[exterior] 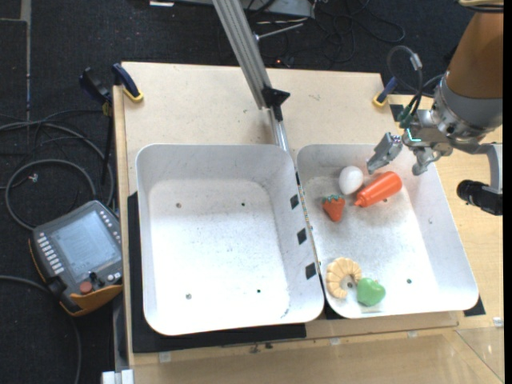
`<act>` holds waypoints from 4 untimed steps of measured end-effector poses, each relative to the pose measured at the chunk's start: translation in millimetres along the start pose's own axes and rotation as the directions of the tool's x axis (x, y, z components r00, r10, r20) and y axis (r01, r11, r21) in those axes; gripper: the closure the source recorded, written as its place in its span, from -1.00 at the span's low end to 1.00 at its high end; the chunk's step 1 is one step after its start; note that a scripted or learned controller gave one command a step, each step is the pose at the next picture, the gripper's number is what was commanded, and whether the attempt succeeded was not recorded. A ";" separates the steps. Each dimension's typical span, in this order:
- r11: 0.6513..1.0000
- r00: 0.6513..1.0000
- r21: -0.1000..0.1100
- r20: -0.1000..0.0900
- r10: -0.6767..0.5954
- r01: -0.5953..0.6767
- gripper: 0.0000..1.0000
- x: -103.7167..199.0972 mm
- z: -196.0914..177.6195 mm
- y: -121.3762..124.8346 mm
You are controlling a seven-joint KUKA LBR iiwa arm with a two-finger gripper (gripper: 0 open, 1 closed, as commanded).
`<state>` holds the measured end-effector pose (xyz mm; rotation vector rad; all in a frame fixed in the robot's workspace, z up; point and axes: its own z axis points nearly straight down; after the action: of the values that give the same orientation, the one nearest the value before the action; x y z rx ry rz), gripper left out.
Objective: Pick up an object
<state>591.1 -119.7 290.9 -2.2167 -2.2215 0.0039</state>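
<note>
The gripper (404, 157) hung over the far side of the right bin (448, 238) with its 2 fingers spread wide apart and nothing between them. The left fingertip sat just above the far end of an orange carrot-shaped toy (378, 189), while the right fingertip hovered near the bin's far right wall. Whether either finger touched the carrot could not be told.

The carrot was smooth and tapered, lying at a slant. Beside it rested a white egg (350, 179), rounded and glossy, touching or nearly touching the carrot's narrow end. Just in front lay a small red strawberry (334, 207) with a green top. Near the bin's front edge sat a pale ridged shell-like piece (342, 277) against a shiny green pepper-like lump (370, 292) — both plastic-looking. The left bin (160, 174) was shallow, white and speckled.
</note>
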 end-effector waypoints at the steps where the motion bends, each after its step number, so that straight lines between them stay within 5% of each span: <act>1: 1.000 1.000 -0.004 0.001 0.001 -0.001 -1.00 -0.2 -2.2 0.5; 4: 1.000 1.000 0.002 0.000 0.004 -0.004 -1.00 -15.7 158.2 -9.1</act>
<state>581.4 -135.3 132.7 -2.2198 -2.2160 0.0064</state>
